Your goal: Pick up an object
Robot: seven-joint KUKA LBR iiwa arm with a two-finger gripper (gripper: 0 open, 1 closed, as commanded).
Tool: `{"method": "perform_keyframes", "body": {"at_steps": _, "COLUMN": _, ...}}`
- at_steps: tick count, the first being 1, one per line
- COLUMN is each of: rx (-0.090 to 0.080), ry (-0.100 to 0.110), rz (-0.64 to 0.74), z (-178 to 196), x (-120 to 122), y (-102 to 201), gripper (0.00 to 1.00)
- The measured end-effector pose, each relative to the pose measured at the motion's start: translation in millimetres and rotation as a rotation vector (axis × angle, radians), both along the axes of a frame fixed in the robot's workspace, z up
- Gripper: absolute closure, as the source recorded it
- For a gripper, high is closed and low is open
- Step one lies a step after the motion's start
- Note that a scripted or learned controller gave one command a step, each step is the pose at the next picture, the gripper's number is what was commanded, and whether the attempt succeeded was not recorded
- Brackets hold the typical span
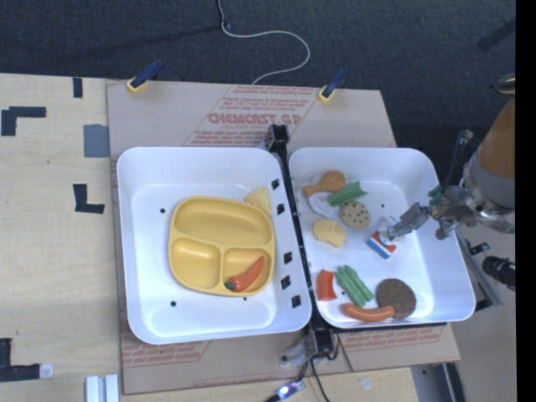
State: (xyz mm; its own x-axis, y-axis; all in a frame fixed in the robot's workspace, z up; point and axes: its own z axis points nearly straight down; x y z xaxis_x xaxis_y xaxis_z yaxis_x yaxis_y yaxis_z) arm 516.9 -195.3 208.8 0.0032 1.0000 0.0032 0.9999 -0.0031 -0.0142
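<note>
Camera view: the tool (400,227) hovers in the right bin (419,164) just above a small red, white and blue object (381,245); whether it is parted or closed I cannot tell. That flat piece could slip, or the cookie (354,215) nearby get nudged.

Left bin (134,249): divided tray (219,239) at centre, chilli pepper (245,276) in the tray's near right compartment; a wedge (259,198) beside the tray's far right corner.

Right bin (419,170): drumstick (325,182), cookie (355,215) toward the far left corner; small card (382,245) at centre; patty (395,296), sausage (367,312) along the near edge.
</note>
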Motion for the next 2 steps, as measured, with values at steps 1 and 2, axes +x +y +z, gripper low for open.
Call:
{"method": "perform_keyframes", "body": {"at_steps": 1, "rx": -0.003, "ry": -0.012, "rz": 0.004, "z": 7, "x": 3, "y": 0, "gripper": 0.0}}
{"method": "perform_keyframes", "body": {"at_steps": 2, "rx": -0.002, "ry": -0.008, "rz": 0.004, "z": -53, "x": 11, "y": 3, "gripper": 0.0}}
